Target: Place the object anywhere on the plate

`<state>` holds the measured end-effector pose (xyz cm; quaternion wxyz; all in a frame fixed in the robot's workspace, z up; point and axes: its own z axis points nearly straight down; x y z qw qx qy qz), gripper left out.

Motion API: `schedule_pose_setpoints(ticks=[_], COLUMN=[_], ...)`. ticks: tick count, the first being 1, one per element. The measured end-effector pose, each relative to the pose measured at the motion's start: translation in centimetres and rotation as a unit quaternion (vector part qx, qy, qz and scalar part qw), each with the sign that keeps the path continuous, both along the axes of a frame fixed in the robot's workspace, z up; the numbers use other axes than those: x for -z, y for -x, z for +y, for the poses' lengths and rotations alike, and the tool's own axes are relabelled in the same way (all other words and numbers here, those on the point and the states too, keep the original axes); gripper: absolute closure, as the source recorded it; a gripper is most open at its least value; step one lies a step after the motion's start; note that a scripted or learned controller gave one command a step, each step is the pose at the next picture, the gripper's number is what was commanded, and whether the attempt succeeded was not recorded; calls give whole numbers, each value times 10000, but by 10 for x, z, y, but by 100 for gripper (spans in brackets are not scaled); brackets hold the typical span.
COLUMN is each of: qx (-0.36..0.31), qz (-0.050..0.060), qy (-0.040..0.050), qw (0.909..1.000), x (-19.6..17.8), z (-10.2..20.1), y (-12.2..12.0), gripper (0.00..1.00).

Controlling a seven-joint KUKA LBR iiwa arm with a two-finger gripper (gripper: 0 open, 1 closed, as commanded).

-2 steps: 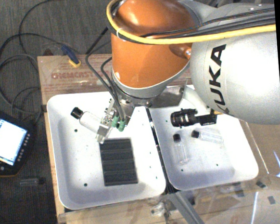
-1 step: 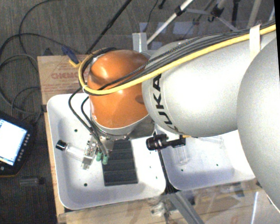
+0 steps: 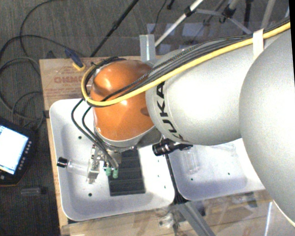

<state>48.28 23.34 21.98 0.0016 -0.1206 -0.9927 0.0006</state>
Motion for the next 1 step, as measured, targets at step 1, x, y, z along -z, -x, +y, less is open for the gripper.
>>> schedule_pose_setpoints(ticks=[1], qx=[-172], qz=[-14], qy=[-12], qw=[9998], x=[-47], z=[1], y=[-1], gripper=[100])
